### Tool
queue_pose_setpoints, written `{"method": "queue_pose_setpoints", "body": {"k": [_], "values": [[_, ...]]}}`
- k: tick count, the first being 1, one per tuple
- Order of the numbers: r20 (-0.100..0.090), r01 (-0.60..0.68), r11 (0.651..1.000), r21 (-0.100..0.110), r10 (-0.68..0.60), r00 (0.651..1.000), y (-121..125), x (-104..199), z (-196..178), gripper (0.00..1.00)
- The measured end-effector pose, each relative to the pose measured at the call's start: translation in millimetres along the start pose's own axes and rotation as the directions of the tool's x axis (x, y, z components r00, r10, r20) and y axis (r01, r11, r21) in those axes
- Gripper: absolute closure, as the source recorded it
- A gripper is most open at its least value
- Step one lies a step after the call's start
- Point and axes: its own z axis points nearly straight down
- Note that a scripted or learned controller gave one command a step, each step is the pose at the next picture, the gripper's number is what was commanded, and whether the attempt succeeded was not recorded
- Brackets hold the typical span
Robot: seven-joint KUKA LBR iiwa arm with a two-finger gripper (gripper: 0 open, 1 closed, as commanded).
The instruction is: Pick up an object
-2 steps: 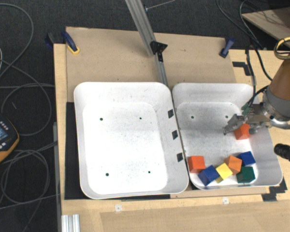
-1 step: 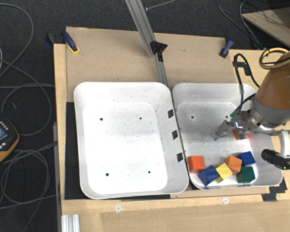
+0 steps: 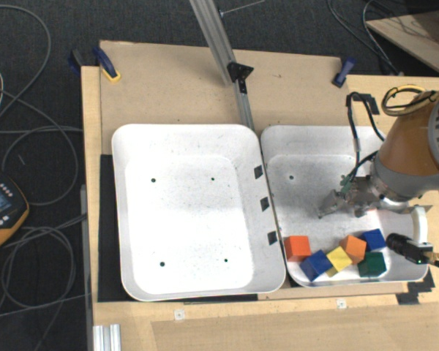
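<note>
Several small blocks lie along the front wall of the right bin (image 3: 307, 141): an orange block (image 3: 298, 247), a blue block (image 3: 316, 264), a yellow block (image 3: 339, 258), a second orange block (image 3: 355, 247), a second blue block (image 3: 373, 238) and a green block (image 3: 372, 265). My gripper (image 3: 342, 210) hangs over the middle of the right bin, just behind the row of blocks. It is open, its fingers spread with nothing between them. The arm's grey and orange wrist (image 3: 413, 156) covers the bin's right side.
The left bin (image 3: 124, 196) stands beside the right one, with a shared divider between them. A slanted metal pole (image 3: 219, 42) rises behind the bins. Blue clamps sit at the bench's back corners. Cables and a pendant lie on the floor at left.
</note>
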Motion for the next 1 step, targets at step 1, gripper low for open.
{"method": "queue_pose_setpoints", "body": {"k": [1], "values": [[0.001, 0.000, 1.000, -0.007, 0.000, 1.000, 1.7, -0.4, -13.1, 1.00]]}}
